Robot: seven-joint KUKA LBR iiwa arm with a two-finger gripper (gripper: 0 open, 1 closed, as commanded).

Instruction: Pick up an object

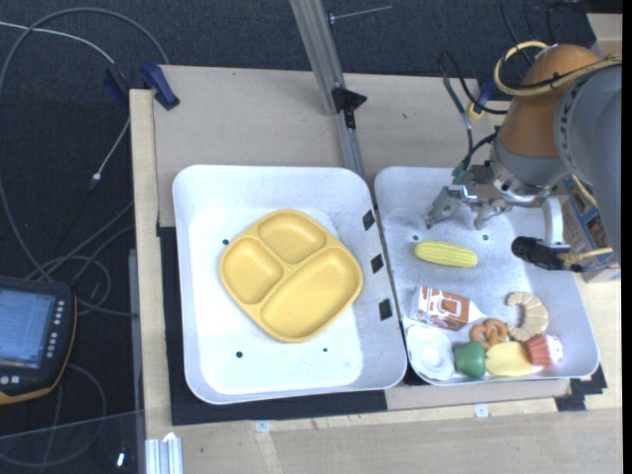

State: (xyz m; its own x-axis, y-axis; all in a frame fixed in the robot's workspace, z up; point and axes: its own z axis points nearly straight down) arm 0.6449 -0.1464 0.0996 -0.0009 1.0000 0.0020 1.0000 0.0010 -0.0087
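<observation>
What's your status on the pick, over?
Gripper open, holding nothing, above right bin's far end. Corn cob just below it, lying free. Other toy food piled at near edge, clear of the corn.

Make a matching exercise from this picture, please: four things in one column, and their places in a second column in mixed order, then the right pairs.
Things:
1. yellow divided plate
2. corn cob
3. gripper
4. green toy vegetable

Places:
A. near corner of the right bin, among a cluster of toy foods
B. above the far part of the right bin, just beyond the corn
C. lying alone in the middle of the right bin
D. in the middle of the left bin

Pairs: 1-D, 2-C, 3-B, 4-A
</observation>
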